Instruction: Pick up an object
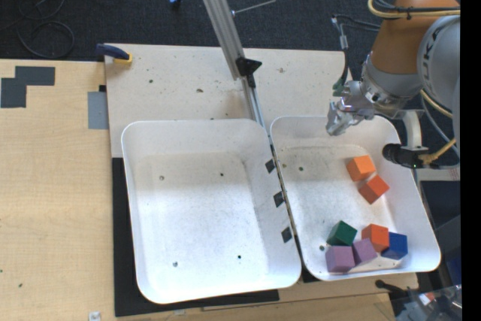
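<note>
Poised high over the far rim of the right bin (421, 195), at about twelve o'clock of that bin: the tool (340, 119), carrying nothing between its tips. Open or closed, impossible to tell at this angle.

Loose in the right bin, all candidates for the pick. Two orange cubes near three o'clock, orange cube (361, 166) just beside a darker orange block (373, 189), possibly touching. Huddled at five to six o'clock: green cube (343, 232), two purple cubes (347, 256), a red-orange cube (376, 236) and a blue cube (396, 245), packed close, likely pushed together against the near wall.

Probably easier to take the upper orange pair: more room around them for the tool to straddle. Awkward in the cluster, with neighbours pressing on most sides and the bin wall close behind.

Bare white in the left bin (150, 162). Slanting down from twelve o'clock to the divider between bins: an aluminium bar (222, 19) with a black clamp (246, 68), clear of the tool's likely descent. On the table (165, 79) at ten o'clock, a small blue-and-yellow clip (113, 53).
</note>
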You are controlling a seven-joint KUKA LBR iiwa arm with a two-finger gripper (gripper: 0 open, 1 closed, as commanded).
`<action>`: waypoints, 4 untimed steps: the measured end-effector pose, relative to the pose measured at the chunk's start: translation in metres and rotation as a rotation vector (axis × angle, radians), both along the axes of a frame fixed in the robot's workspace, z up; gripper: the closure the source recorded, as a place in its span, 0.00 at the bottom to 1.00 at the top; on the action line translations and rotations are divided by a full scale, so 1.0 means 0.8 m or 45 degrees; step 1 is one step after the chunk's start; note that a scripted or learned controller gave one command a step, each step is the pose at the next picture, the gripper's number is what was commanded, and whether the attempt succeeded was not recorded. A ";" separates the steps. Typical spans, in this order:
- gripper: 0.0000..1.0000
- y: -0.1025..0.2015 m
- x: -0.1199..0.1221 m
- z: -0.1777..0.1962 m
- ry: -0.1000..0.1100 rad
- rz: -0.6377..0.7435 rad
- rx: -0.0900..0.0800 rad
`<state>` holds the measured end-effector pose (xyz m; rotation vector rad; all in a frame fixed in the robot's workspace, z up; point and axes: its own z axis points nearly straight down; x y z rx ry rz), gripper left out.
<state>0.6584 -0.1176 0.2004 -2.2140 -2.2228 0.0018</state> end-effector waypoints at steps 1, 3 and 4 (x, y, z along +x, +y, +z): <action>1.00 0.071 -0.015 0.009 0.000 0.000 0.001; 1.00 0.196 -0.023 0.023 -0.004 0.001 0.000; 1.00 0.254 -0.024 0.037 -0.003 -0.001 -0.001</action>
